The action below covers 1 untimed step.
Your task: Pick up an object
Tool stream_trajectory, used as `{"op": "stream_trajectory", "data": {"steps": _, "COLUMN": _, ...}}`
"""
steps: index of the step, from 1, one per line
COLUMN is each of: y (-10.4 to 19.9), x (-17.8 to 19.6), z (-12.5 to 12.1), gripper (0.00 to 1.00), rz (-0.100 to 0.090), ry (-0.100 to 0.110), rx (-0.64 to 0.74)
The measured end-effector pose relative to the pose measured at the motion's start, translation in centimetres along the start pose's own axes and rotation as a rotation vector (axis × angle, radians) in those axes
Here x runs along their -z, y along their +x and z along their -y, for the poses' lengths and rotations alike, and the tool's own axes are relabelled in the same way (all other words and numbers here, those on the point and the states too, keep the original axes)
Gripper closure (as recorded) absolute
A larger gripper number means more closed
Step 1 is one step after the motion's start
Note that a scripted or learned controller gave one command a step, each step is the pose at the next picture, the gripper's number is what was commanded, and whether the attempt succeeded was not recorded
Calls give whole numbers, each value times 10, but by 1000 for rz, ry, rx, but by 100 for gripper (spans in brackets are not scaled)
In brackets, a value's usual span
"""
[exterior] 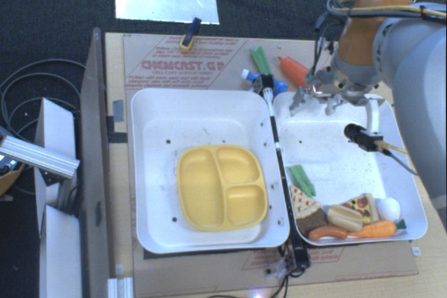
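1. We see the gripper (316,100) over the right bin's (412,181) far rim; we cannot tell its state.
2. Toy foods, including a carrot (356,231), lie well apart at the near edge.

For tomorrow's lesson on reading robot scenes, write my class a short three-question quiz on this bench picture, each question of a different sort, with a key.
1. True or false: the yellow tray lies in the left bin.
2. Which lies nearest the front edge of the right bin? A) the carrot B) the green strip C) the egg
3. Fill in: the tool is over the right bin's ____ edge, away from the toy food.

Key: 1 true. 2 A. 3 back.
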<state>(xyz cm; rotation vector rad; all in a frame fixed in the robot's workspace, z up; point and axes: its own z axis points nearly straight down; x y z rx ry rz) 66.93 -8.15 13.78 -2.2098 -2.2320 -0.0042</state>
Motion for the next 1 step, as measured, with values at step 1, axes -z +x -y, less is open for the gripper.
{"op": "stream_trajectory", "data": {"steps": 1, "y": -135, "x": 6, "z": 88, "gripper": 0, "rz": 10, "ry": 4, "rx": -23}}
